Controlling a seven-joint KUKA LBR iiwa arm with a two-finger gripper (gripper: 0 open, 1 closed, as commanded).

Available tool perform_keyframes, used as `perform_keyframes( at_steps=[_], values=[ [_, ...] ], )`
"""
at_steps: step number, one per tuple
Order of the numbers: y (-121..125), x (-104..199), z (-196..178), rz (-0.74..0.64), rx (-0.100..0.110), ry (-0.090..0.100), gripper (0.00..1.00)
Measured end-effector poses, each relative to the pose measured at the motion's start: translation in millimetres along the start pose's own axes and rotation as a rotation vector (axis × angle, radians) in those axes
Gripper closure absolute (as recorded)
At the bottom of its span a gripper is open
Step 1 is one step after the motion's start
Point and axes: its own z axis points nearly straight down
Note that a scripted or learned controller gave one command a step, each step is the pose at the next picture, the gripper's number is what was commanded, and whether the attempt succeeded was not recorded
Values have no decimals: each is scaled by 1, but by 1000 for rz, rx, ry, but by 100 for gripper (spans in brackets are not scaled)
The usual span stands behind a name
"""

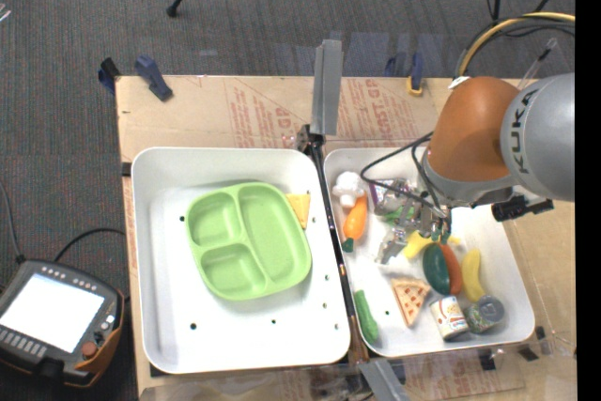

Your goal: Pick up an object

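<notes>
The end effector (406,223) hangs low over the middle of the right bin (518,282), reaching in from the right beneath the orange band of the arm (488,141); whether it is open or closed cannot be told, since cables and metal parts crowd that spot, and nothing can be seen gripped in it. The toys lie clustered in this bin. A carrot (355,218) sits just to the left of the end effector, its long axis running roughly near to far with the white top at the far end. Just on the near-right side lie a yellow piece (415,245) and a dark green vegetable (436,269), close beneath the tool. A banana (471,273) lies further right, a pizza slice (409,300) nearer the camera, and a small can (452,317) near the front wall. The left bin (155,202) holds a green divided plate (249,239). Judging by position, the yellow piece and the green vegetable are the closest candidates, needing only a short shift toward the near right.
</notes>
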Motion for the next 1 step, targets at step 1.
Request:
perform_keyframes(
  at_steps=[1],
  values=[
    [-43, 55, 1, 29, 1, 4, 0]
  ],
)
